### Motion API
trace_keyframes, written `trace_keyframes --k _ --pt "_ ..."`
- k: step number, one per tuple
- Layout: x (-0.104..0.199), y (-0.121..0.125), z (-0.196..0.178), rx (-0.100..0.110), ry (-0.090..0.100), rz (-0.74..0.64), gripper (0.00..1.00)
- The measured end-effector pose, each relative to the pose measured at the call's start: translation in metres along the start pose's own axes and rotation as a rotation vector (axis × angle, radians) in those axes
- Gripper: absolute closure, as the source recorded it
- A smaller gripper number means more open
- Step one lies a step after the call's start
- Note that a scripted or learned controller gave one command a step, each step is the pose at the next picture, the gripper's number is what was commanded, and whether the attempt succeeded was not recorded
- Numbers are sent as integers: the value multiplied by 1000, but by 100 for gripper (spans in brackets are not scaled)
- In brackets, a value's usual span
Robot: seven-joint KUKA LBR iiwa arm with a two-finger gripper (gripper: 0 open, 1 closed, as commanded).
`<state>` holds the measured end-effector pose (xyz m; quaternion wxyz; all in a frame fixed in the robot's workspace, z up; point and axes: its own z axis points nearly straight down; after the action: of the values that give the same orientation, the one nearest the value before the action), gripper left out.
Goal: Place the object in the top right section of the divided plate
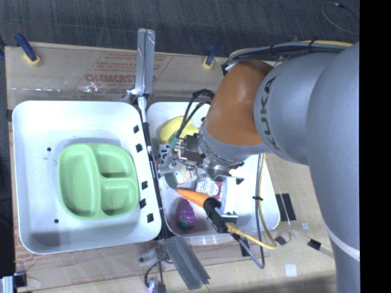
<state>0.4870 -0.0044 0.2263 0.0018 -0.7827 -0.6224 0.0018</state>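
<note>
A green divided plate lies in the left white bin; its sections hold nothing. In the right bin lie a yellow banana-like piece, an orange carrot, a purple eggplant-like piece and a small packet. The arm's wrist hangs low over the right bin, and my gripper is down among these objects near the bin's left wall. The wrist and clutter hide its tips.
A grey divider wall with black clips separates the two bins. A yellow cable and black connector trail from the wrist over the right bin's front edge. Blue clamps hold the bench sheet at the back.
</note>
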Motion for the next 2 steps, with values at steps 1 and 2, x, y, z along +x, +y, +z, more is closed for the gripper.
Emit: trace_keyframes --k 1,2 --pt "63 -22 36 2 -2 79 100" --pt "63 -21 36 1 -2 80 0"
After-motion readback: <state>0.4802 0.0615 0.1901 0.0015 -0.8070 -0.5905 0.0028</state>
